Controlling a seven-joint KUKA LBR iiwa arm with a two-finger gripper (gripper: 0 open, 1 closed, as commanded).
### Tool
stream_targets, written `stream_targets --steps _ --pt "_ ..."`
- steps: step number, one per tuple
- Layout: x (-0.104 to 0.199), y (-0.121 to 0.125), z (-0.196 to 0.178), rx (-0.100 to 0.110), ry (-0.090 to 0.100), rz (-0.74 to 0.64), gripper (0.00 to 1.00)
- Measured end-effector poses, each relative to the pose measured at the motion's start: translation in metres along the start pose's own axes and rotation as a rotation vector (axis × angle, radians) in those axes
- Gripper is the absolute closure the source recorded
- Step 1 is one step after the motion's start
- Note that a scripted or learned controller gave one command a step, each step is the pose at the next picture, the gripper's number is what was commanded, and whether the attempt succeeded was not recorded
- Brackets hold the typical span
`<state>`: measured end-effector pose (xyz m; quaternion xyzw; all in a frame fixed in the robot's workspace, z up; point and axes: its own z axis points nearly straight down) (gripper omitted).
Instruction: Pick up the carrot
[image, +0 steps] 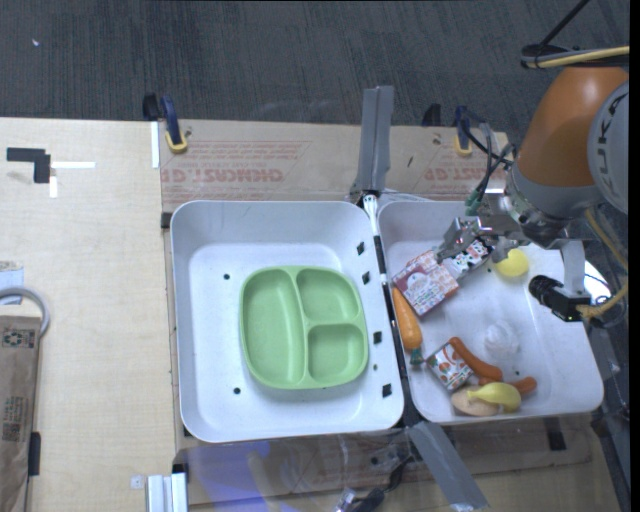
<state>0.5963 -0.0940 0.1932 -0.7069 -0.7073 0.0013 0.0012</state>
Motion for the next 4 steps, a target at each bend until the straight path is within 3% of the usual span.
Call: stream_targets --steps 1,2,3,4 --pt "0.0 -0.034 0.094 0.0 0.0 -0.221 0.0" --pt "-0.013 -0.08 0.103 -0.001 0.001 -0.142 0.0" --pt "-0.014 -0.079 0.093 -0.002 0.0 -0.139 1.0" --pt "-0.014 -0.079 0.085 -0.002 0.0 -0.136 1.0"
